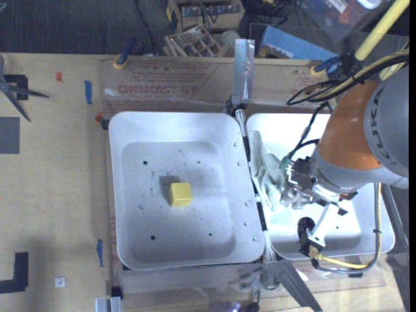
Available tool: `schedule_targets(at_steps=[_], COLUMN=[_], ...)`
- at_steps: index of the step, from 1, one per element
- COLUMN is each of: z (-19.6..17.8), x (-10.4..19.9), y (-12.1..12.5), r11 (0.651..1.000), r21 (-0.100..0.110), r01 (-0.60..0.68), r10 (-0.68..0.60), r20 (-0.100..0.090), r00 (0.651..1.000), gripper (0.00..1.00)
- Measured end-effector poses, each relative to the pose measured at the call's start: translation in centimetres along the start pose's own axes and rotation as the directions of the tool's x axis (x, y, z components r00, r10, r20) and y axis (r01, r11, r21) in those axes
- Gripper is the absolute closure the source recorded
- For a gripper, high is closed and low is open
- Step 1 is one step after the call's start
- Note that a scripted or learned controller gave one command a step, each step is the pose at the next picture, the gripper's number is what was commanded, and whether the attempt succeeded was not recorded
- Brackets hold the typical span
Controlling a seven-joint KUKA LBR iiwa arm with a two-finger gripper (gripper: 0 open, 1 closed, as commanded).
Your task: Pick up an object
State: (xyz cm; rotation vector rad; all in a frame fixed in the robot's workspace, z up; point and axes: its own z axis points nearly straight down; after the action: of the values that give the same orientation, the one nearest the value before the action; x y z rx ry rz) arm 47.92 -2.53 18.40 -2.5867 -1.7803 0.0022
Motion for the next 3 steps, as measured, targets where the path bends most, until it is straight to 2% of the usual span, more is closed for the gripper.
schedule_targets(at_steps=[1, 2, 3], z=[-0.1, 0.0, -0.1], x=[9.0, 11.1, 15.1], y=[3.1, 2.9, 8.0], r11=[0.991, 0.983, 0.901], r21=[-0.001, -0.001, 0.000], r01=[-0.132, -0.184, -0.435], r10=[0.132, 0.184, 0.435], r20=[0.000, 0.001, 0.002], r00=[0.991, 0.983, 0.901], gripper=[1.00, 1.00, 1.00])
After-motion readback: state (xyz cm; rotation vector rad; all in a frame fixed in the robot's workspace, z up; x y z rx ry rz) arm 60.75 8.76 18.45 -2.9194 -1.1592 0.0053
